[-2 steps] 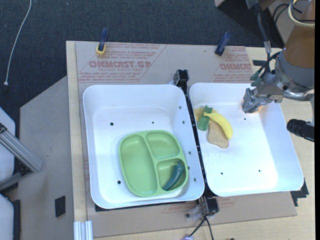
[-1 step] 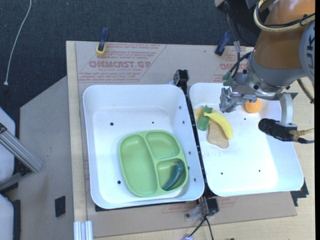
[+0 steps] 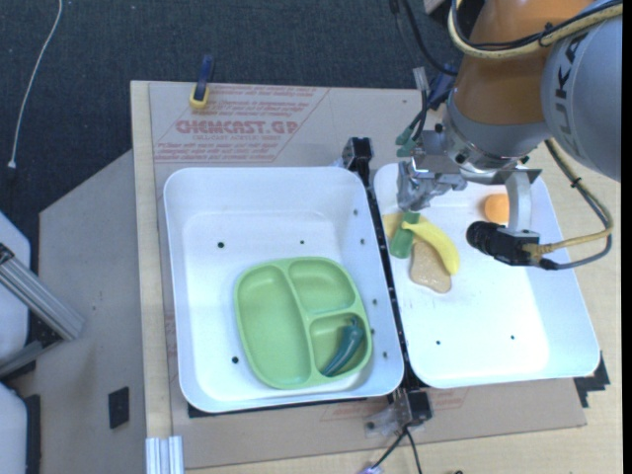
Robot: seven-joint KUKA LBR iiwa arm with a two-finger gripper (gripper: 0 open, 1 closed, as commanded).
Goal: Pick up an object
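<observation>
My gripper (image 3: 413,197) hangs over the near-left part of the right bin (image 3: 513,349), just above a cluster of toys. Directly under it lie a yellow banana (image 3: 440,246), a small green piece (image 3: 400,242) and a tan potato-like lump (image 3: 431,271), all touching or nearly so. An orange ball (image 3: 495,207) sits to the right of the gripper, partly behind the arm's hardware. In the left bin (image 3: 197,215) a green divided plate (image 3: 281,329) holds a dark teal pepper-shaped toy (image 3: 343,350) in its lower right compartment.
A black fitting with a cable (image 3: 499,242) hangs from the wrist over the right bin. A black clamp (image 3: 357,152) sits at the far end of the wall between the bins. A yellow and blue clip (image 3: 201,85) lies on the board behind.
</observation>
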